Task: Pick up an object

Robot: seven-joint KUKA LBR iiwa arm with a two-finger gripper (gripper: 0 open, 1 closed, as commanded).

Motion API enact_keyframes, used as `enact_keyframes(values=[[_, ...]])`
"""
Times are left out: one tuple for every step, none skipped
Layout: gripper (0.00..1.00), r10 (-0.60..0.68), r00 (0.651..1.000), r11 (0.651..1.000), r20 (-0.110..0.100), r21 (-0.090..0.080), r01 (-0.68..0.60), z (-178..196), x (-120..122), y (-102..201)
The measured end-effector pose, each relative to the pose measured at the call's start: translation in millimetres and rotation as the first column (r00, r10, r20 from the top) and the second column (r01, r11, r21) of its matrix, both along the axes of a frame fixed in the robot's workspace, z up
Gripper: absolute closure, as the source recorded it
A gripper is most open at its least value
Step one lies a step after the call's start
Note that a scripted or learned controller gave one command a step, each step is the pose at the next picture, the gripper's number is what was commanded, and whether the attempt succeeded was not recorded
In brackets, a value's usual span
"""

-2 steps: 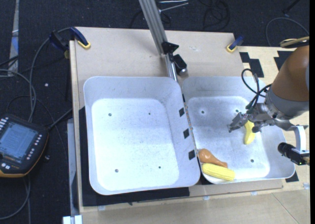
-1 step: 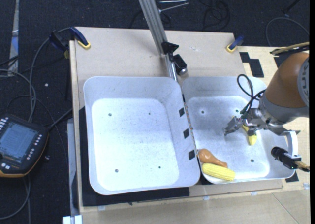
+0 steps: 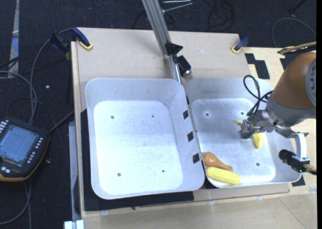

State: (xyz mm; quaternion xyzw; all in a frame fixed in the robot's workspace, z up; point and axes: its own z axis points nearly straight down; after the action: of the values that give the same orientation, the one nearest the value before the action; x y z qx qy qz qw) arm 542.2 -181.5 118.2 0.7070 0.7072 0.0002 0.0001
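Setting: dark carpeted floor with loose black cables surrounds a pale wooden bench (image 3: 131, 52) seen from above at a slant.
Bench fittings: yellow-and-blue clamps (image 3: 83, 39) grip its far corners; a slanted grey metal strut (image 3: 158, 19) runs down to the seam between the bins.
Floor, left: a black handheld control pendant with a lit screen (image 3: 17, 147) lies beside the bench.
Left bin: shallow white plastic bin (image 3: 100, 97) with a speckled floor.
Right bin: shallow white plastic bin (image 3: 216, 104), touching the left one along their shared edge.
Arm: grey arm with an orange band (image 3: 297, 87) reaches in from the right, over the right bin.
Gripper: dark two-finger gripper (image 3: 249, 130) sits low over the right part of the right bin; its tip is too dark and small to tell how the fingers stand.
Small yellow piece: small yellow object (image 3: 258, 141) lies just beside the gripper, on its near side; contact cannot be told.
Near edge, right bin: yellow plastic corn cob (image 3: 224, 175) lies along the near rim, with an orange-brown drumstick-shaped toy (image 3: 215, 161) touching it on the far side.
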Motion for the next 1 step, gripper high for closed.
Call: enact_keyframes(values=[[1.00,-0.001,1.000,1.000,0.004,-0.001,0.001,58.1,-1.1,-8.4]])
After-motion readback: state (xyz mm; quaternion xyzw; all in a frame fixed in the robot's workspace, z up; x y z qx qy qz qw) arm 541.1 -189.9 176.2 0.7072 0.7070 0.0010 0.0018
